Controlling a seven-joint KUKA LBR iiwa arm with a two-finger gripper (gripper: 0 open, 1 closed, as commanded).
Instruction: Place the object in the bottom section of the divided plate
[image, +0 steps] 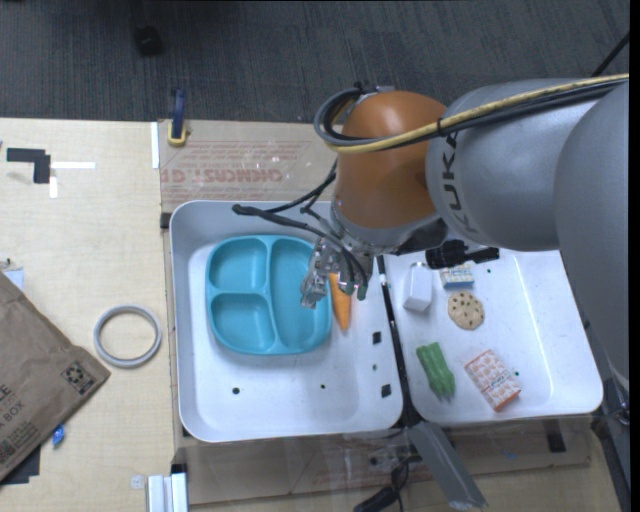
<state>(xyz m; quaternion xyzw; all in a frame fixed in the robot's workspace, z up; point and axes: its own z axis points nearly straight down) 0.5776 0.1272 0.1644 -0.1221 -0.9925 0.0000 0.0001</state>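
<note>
A light blue divided plate (245, 300) lies in the left white bin (270, 400), with three sections. My gripper (330, 280) hangs over the plate's right edge, under the big orange wrist band. An orange carrot-like object (342, 310) sits just below the fingers, at the plate's right rim, pointing down; it looks held between the fingers, though the wrist hides their upper part.
The right bin (540, 390) holds a round cookie (465, 312), a green vegetable piece (435, 368), a red-and-white packet (492, 379) and a small white box (417, 290). A tape ring (127, 334) and a brown cardboard box (35, 380) lie on the bench at left.
</note>
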